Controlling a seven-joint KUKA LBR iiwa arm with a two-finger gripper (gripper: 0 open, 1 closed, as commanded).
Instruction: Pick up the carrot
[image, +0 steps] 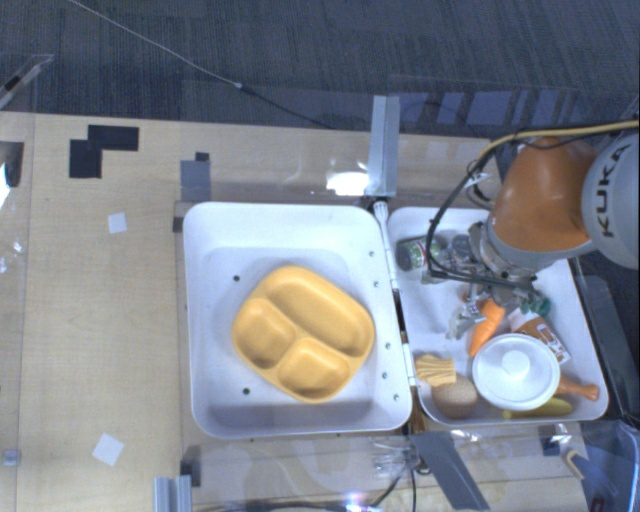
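The arm (545, 195) hangs over the far half of the right bin (582, 300), its orange band hiding much of what sits beneath. In the left bin (200, 330), the yellow divided tray (303, 330) lies alone in the middle, well apart from the action. In the right bin, a white bowl (515, 370) fills the near centre, crowded by small items: a tan brush-like piece (435, 370) and a brownish round thing (455, 400) toward the near left corner, a yellow item (540, 408) along the near edge.

The carrot (487, 326) lies tilted just beyond the bowl's far rim, touching or almost touching it, near the bin's middle. The gripper (480, 300) sits right over the carrot's upper end. Whether the claw is released or clenched cannot be told; the wrist blocks it, and nothing shows the carrot gripped.

To do this well, it seems the claw should straddle the carrot across its narrow width, away from the bowl rim, and come down squarely, since the neighbouring packet (545, 335) and bowl leave little room on either side.
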